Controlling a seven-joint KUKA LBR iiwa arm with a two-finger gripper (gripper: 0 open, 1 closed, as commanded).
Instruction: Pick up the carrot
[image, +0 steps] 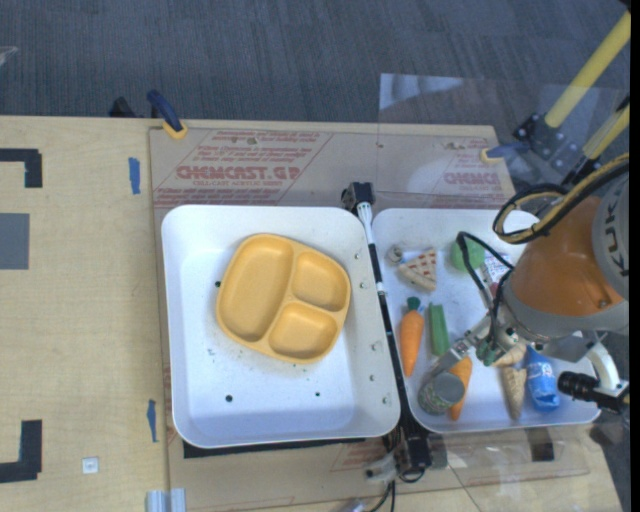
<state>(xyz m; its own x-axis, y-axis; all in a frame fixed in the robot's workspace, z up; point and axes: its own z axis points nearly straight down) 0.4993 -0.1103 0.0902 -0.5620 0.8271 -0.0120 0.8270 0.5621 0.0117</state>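
Note:
The carrot (410, 342), orange with a green top, lies lengthwise near the left wall of the right bin (560, 420). My gripper (479, 349) hangs over the middle of that bin, about a hand's width to the right of the carrot and apart from it. A green stick-shaped piece (438, 329) lies between the two. Just below the gripper sits a second orange piece (461, 384), partly hidden by a grey can (435, 394). The grey wrist and the orange band (562, 272) cover the bin's right part.
In the right bin lie a pizza slice (420, 268), a green item (461, 252), a cone-shaped piece (513, 388) and a blue bottle (543, 384). The left bin (190, 330) holds a yellow divided plate (283, 297). Cables (520, 215) loop above the arm.

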